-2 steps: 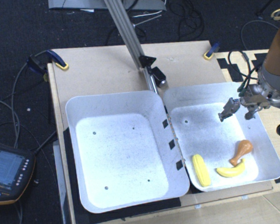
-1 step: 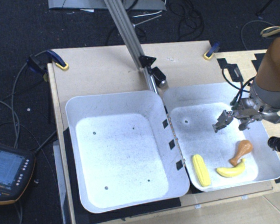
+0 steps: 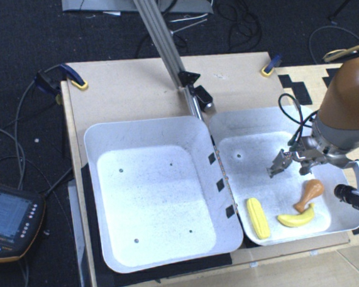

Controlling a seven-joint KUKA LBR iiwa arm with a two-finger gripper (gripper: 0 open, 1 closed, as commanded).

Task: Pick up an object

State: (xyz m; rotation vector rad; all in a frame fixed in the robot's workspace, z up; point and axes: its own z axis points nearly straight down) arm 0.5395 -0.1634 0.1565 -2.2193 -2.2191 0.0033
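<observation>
Three objects lie at the front of the right bin (image 3: 255, 145): a yellow corn cob (image 3: 258, 217), a yellow banana (image 3: 296, 219) and a brown, drumstick-shaped piece (image 3: 309, 193). My gripper (image 3: 289, 169) hangs over the middle of that bin, just behind and slightly left of the brown piece. Its fingers are spread open with nothing between them, and it touches none of the objects. The grey arm with its orange band (image 3: 350, 92) comes in from the right.
The left bin (image 3: 104, 147) sits beside the right one, their rims meeting at the middle. A slanted metal pole (image 3: 164, 40) rises from behind the bins. Cables and a handheld pendant (image 3: 7, 219) lie on the floor to the left.
</observation>
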